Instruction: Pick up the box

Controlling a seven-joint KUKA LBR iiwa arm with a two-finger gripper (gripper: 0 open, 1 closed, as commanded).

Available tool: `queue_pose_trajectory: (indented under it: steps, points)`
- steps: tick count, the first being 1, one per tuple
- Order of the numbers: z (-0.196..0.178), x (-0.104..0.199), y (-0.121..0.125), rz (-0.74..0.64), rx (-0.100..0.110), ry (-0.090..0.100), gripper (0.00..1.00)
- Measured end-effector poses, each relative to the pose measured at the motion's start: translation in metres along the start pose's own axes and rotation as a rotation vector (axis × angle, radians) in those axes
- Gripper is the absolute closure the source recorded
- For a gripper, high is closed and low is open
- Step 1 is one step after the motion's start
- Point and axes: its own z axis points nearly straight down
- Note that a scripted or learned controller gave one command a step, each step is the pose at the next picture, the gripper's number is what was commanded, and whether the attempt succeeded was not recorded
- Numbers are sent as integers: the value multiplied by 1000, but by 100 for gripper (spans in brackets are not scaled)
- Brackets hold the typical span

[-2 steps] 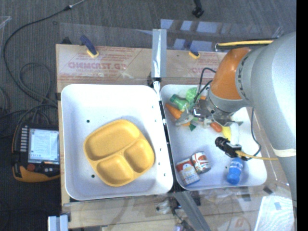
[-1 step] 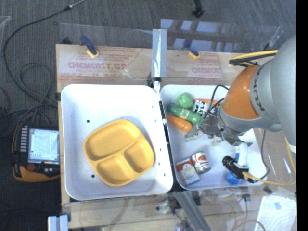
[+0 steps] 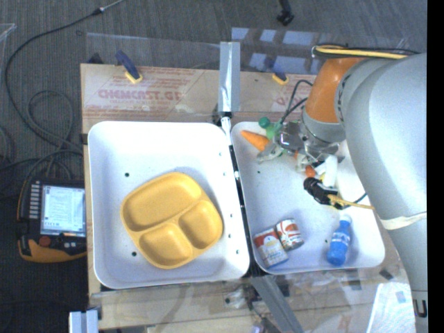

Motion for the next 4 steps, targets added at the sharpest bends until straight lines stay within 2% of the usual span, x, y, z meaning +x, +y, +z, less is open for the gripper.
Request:
queue_pose_trajectory:
  steps: [1, 2, 3, 4]
  points:
    - [-1, -53, -57, -178, -2, 2, 0]
    - [0, -15, -14, -164, -2, 1, 0]
    - [-11, -16, -14, -164, -3, -2, 100]
    - [-94, 23, 22, -55, 9, 0, 100]
